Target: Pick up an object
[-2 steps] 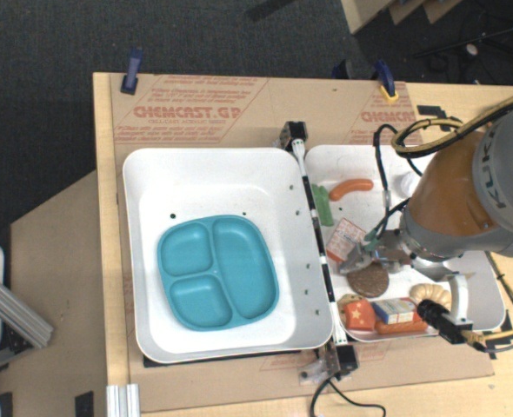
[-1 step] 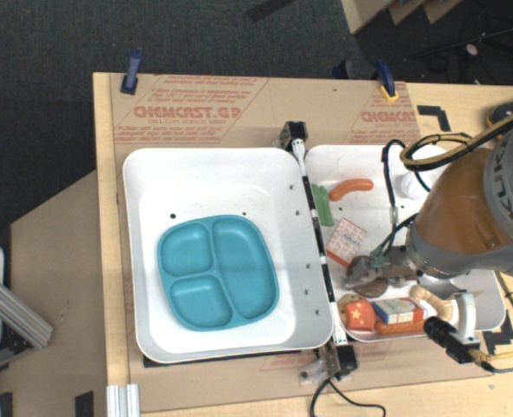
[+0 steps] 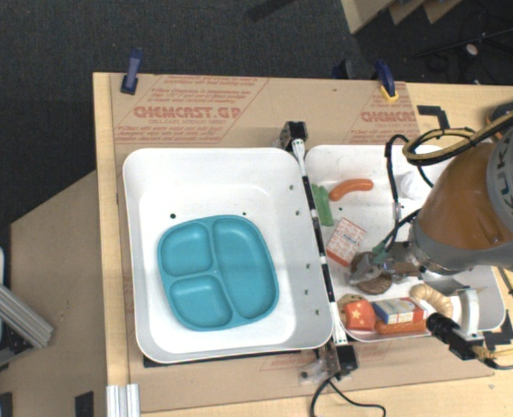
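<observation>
Grey arm (image 3: 465, 211) — tool (image 3: 374, 272) low over right bin (image 3: 361, 159)

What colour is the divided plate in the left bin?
Teal blue; the divided plate shows clearly in the camera view.

We see a teal divided plate (image 3: 218, 271) lying in the left white bin (image 3: 152, 181), left of the black clamp (image 3: 293, 133).

Grey arm (image 3: 500, 189), orange band (image 3: 461, 202), black cables (image 3: 430, 142)
</observation>
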Available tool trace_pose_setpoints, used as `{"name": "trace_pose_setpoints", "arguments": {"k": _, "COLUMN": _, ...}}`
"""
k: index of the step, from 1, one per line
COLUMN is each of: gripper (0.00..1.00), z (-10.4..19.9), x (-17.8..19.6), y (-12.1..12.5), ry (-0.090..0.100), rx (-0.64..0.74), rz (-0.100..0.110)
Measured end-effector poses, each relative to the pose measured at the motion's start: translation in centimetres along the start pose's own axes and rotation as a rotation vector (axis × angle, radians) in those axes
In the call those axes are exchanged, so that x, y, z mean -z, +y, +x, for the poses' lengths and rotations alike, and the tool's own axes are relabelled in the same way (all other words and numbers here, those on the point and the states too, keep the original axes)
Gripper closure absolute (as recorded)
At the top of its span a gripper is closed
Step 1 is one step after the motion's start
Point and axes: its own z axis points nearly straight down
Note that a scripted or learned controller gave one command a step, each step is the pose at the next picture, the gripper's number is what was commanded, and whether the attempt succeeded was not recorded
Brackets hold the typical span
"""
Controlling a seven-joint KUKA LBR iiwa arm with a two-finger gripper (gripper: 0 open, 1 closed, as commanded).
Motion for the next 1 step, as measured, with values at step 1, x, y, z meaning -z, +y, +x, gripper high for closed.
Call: {"name": "trace_pose_setpoints", "arguments": {"k": 1, "gripper": 1.00, "z": 9.19, "x": 9.58, "y": 3.89, "ry": 0.003, "rx": 0.014, "rz": -0.013}}
